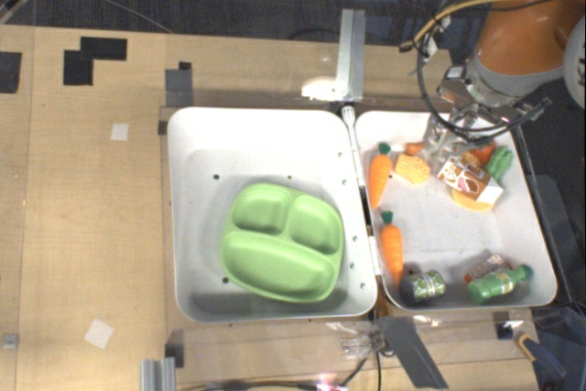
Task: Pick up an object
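Wooden table (82, 224) bearing two white bins (183, 197); tool (455, 139), grip state indiscernible, above the right bin's toy food (472, 181).

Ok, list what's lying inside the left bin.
Inside the left bin lies one green divided plate, three compartments facing up, with nothing in them. Whatever sits beneath the plate is covered and cannot be seen.

Gripper (455, 138) low, arm (522, 32) above
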`<state>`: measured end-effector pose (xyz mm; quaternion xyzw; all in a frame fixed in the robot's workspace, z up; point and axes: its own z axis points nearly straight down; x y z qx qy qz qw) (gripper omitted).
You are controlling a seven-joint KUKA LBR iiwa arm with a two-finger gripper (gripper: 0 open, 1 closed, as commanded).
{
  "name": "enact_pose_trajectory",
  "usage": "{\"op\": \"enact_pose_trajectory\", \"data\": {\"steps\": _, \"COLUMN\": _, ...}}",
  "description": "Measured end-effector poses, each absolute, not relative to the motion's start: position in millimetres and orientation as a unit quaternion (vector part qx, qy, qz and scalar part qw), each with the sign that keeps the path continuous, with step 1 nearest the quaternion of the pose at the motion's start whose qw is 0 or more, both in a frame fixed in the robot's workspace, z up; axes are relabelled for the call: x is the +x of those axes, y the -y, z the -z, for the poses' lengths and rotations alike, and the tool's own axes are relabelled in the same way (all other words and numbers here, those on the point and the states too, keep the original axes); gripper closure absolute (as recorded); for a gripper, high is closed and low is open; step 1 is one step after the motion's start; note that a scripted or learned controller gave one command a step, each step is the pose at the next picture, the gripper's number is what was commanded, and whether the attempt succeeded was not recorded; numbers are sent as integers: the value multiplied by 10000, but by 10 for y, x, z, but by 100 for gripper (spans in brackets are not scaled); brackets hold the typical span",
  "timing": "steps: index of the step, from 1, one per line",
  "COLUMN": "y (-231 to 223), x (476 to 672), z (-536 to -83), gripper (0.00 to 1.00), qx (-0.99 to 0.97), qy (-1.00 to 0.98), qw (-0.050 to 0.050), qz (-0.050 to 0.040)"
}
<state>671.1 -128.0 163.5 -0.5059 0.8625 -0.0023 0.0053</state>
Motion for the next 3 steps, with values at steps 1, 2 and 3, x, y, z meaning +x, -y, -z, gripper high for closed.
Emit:
{"op": "enact_pose_trajectory", "data": {"steps": 1, "y": 1062, "x": 6719, "z": -2432, "gripper": 100, "qx": -3836, "qy": -9234, "qw": 79, "qz": 27}}
{"op": "enact_pose_trajectory", "data": {"steps": 2, "y": 1050, "x": 6738, "z": -2556, "gripper": 100, "qx": -3838, "qy": -9233, "qw": 125, "qz": 35}}
{"op": "enact_pose_trajectory", "data": {"steps": 3, "y": 1042, "x": 6761, "z": -2696, "gripper": 100, "qx": -3834, "qy": -9234, "qw": 181, "qz": 48}}
